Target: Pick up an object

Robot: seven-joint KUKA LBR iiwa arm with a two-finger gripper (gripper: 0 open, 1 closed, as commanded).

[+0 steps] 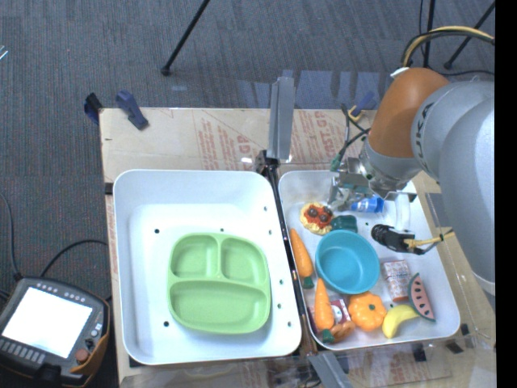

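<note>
My gripper hangs low over the back of the right bin, just right of a small yellow toy pizza with red topping. A small blue and white can lies right beside the gripper, partly under the wrist. In front of them sits a blue bowl. Nothing is visibly held.
The right bin also holds two carrots, an orange pepper, a banana, a watermelon slice and a small packet. A green divided plate lies in the left bin.
</note>
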